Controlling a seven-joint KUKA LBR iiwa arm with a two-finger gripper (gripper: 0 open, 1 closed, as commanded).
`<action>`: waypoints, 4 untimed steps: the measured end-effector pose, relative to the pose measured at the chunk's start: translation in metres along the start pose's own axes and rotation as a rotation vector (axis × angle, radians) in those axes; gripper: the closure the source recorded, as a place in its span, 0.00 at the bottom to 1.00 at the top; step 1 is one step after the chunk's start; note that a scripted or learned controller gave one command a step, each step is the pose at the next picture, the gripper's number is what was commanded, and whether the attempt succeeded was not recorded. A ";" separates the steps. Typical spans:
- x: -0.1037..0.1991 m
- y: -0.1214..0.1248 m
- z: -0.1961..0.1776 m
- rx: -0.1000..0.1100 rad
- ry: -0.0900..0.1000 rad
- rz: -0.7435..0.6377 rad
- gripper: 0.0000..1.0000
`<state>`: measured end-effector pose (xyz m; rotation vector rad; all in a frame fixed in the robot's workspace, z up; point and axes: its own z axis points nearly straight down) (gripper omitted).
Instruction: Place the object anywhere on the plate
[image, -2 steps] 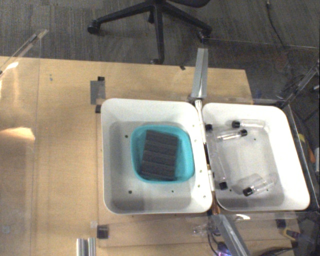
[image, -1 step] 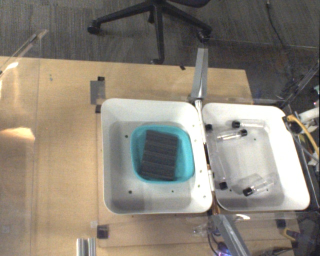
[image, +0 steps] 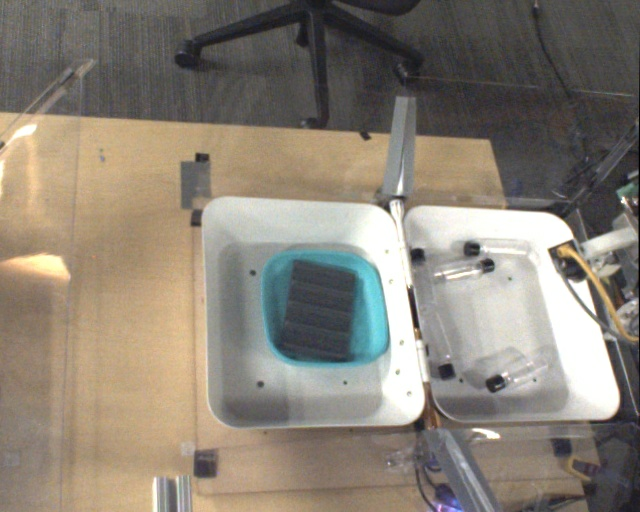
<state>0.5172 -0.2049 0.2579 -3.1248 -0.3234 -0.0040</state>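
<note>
1. Two white bins sat side by side on the wooden bench (image: 100, 350), their inner edges touching along the middle seam.
2. The left bin (image: 222, 330) held a teal plate (image: 373, 305), a rounded square set slightly right of the bin's middle.
3. A dark grey ribbed block (image: 320, 310) lay flat on the plate (its ridges running left to right). It covered much of the plate's centre, with a teal rim showing on all sides.
4. The block leaned a little off square to the plate, its far end turned slightly to the right.
5. The right bin (image: 590, 395) carried several clear tubes with black caps: two near the far wall (image: 478, 258), close together, and another (image: 510, 370) near the near wall.
6. Cables (image: 590, 285) draped over the right bin's right rim.
7. A grey metal post (image: 400, 150) lay on the bench beyond the seam between the bins.
8. Farther off, the base of an office chair (image: 315, 50) stood on the dark carpet.
</note>
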 end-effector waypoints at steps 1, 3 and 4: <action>0.014 0.003 -0.015 -0.001 0.001 0.000 0.00; -0.029 -0.006 0.004 0.000 -0.001 -0.015 0.00; -0.005 -0.001 0.000 -0.001 0.002 -0.006 0.00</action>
